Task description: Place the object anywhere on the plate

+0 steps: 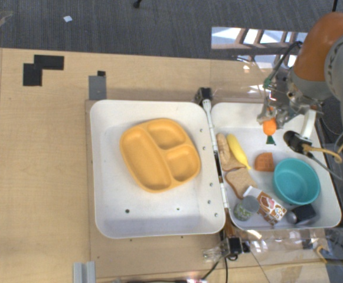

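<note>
Left bin [100, 175]: one yellow three-compartment plastic plate [159, 154], nothing on it, ready to receive. Right bin [330, 208]: mixed toy food and a teal bowl [296, 180]. Two-finger gripper [270, 121], raised over that bin's far end, closed on a small orange carrot-like piece [269, 127], apparently for carrying across.

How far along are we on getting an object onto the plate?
Early stage. The yellow plate in the left bin holds nothing yet. The end effector is over the right bin with a small orange carrot at its tip; grip unconfirmed. Transfer and release remain.
</note>
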Available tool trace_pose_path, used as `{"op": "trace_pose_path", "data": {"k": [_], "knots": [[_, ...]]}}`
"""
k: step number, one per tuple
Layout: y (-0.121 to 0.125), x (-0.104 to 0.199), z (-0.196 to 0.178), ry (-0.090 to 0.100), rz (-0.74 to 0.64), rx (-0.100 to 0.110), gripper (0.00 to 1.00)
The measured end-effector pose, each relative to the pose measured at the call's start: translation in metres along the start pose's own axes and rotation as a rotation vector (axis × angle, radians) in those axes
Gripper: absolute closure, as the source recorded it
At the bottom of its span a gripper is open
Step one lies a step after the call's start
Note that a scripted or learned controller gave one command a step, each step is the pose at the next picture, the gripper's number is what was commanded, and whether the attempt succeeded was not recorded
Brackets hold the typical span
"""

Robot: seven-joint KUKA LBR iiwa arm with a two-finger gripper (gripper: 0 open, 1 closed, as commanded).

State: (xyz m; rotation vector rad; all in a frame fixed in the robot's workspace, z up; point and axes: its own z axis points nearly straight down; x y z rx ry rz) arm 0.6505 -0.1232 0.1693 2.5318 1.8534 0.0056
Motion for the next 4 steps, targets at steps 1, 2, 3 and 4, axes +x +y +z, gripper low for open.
{"op": "trace_pose_path", "data": {"k": [1, 2, 3, 4], "knots": [[0.004, 0.056, -0.029, 0.002, -0.287, -0.004, 1.00], [-0.021, 0.133, -0.066, 0.003, -0.540, -0.006, 1.00], [-0.099, 0.245, -0.060, 0.010, -0.661, 0.001, 1.00], [-0.095, 0.237, -0.060, 0.003, -0.649, -0.001, 0.00]]}}
